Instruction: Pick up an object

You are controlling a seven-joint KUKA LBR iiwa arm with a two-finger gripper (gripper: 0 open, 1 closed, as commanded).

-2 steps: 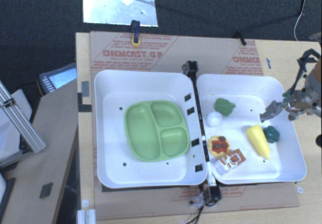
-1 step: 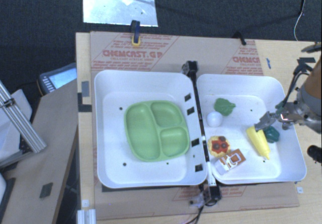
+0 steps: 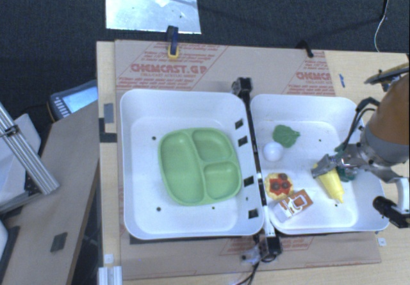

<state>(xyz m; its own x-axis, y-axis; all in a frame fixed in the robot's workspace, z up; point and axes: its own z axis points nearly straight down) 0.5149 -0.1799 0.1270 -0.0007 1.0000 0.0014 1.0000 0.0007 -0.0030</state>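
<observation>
In the right bin (image 3: pixel 307 109) lie several small objects. A green lumpy piece (image 3: pixel 286 134) sits near the middle, with a white ball (image 3: pixel 273 151) just below it. A red and yellow pizza-like piece (image 3: pixel 278 184) and a brown and white piece (image 3: pixel 294 203) lie at the front left. A yellow banana-shaped object (image 3: pixel 333 186) lies at the right. My gripper (image 3: pixel 333 170) reaches in from the right and hovers right at the upper end of the yellow object, touching or nearly touching it.
The left bin (image 3: pixel 138 117) holds a green divided plate (image 3: pixel 197 165). A black divider (image 3: pixel 251 149) runs between the two bins. The arm's grey body (image 3: pixel 387 130) covers the right bin's right side. Cardboard (image 3: pixel 211 63) lies under both bins.
</observation>
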